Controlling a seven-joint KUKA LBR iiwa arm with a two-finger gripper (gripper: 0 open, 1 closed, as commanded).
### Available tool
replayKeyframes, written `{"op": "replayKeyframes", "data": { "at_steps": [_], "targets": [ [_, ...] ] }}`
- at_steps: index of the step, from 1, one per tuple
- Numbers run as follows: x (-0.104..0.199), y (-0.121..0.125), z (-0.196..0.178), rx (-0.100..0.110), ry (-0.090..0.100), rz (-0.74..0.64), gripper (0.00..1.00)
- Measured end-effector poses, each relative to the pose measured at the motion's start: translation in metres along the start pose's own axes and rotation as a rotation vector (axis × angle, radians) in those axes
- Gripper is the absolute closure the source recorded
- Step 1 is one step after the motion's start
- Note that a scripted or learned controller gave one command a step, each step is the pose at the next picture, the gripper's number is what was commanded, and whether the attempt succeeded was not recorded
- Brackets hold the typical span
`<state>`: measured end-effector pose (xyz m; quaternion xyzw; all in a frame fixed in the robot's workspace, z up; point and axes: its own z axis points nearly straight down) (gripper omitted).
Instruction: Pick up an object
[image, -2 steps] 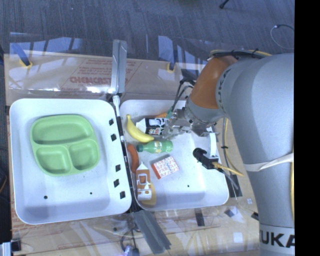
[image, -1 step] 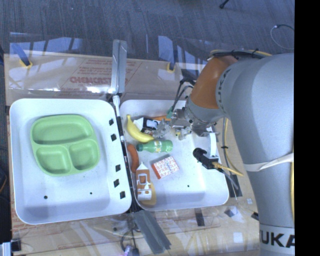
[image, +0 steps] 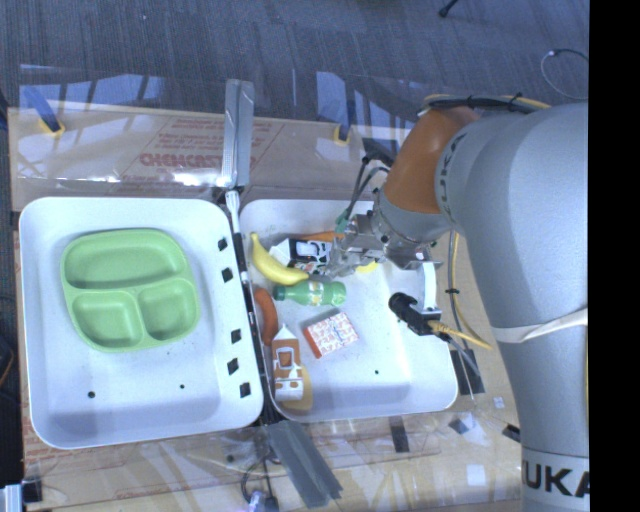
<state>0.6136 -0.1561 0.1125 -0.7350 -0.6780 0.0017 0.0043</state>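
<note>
Two white bins on bench; right bin (image: 420, 385) crowded: banana (image: 268, 264), green bottle (image: 312, 292), patterned block (image: 331, 333) lie close together. Gripper (image: 352, 250) low beside banana and bottle; jaw state cannot tell. Risk: clutter may make fingers nudge neighbours and close on nothing.

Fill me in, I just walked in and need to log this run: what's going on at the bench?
A grey KUKA arm reaches in over the right bin, its hand low among a banana, a green bottle, a small checkered packet and an orange bottle. Nothing is visibly lifted. The left bin holds a green divided tray.
</note>
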Motion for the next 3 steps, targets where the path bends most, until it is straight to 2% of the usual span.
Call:
{"op": "replayKeyframes", "data": {
  "at_steps": [1, 2, 3],
  "targets": [
    [0.000, 0.000, 0.000, 0.000, 0.000, 0.000, 0.00],
    [0.026, 0.027, 0.018, 0.055, -0.014, 0.097, 0.00],
    [0.024, 0.016, 0.017, 0.015, -0.004, 0.110, 0.00]
  ]
}}
